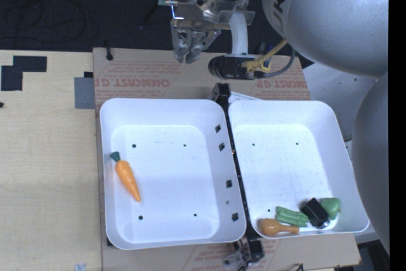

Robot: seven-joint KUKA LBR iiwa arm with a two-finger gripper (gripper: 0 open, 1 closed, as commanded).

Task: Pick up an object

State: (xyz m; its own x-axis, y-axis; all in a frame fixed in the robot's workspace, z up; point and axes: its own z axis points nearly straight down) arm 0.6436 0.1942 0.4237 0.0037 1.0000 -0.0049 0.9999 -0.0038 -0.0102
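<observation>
From the camera view, the end effector (189, 54) hangs high above the far edge of the worktop (44, 155), behind the 2 white bins; its fingers point down close together with nothing between them. An orange carrot (128, 179) lies by the left wall of the left bin (158, 112). In the right bin (285, 112), near corner, a tan pear-shaped piece (276, 227), green beans (292, 216), a black block (315, 212) and a green piece (332, 205) cluster together.

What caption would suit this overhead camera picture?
Robot pincer hangs above two white bins; a toy carrot lies alone in the left one.
</observation>
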